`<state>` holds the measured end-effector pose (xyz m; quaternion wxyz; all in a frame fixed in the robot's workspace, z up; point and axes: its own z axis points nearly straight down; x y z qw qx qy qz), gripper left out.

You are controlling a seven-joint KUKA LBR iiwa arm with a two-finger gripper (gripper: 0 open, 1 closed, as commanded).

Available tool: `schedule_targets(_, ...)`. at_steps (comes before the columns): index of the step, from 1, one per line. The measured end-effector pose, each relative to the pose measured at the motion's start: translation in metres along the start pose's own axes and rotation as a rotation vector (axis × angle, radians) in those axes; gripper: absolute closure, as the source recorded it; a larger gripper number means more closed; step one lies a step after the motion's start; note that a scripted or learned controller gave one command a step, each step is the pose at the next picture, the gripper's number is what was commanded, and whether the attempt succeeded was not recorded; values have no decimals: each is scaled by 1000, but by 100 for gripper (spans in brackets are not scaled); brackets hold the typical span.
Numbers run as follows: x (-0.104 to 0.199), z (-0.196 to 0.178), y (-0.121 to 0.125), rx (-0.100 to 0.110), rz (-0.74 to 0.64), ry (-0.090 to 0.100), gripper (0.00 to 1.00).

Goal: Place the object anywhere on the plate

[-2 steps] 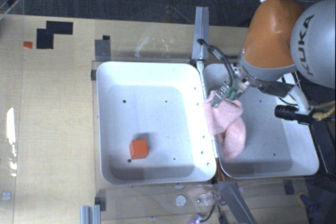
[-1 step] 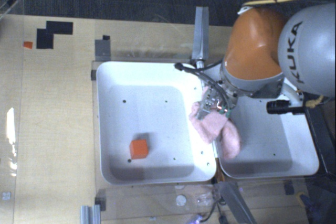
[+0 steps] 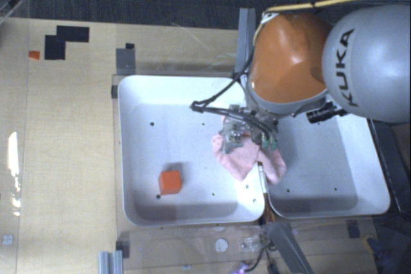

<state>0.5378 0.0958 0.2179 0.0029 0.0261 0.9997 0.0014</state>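
Note:
A crumpled pink cloth-like object (image 3: pixel 247 162) spreads over the wall between the two bins, near their front halves. My gripper (image 3: pixel 248 133) is right at the cloth's upper edge, with the arm's orange band and grey wrist looming over it from the right. The gripper's tip merges with the top of the pink object, and I cannot make out whether it touches or holds the object. A small orange cube (image 3: pixel 170 182) rests on the floor of the left bin (image 3: pixel 148 106), towards the front and well to the left of the gripper.
The right bin (image 3: pixel 334 192) lies partly under the arm. A black cable (image 3: pixel 212 102) runs from the wrist out over the left bin. Metal brackets stand at the bins' corners, and black and orange markers lie on the bench at the far left.

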Motion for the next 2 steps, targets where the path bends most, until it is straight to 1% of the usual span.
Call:
schedule_targets(1,29,-3,41,0,-52,2,100)
schedule_targets(2,29,-4,41,0,-52,1,0)
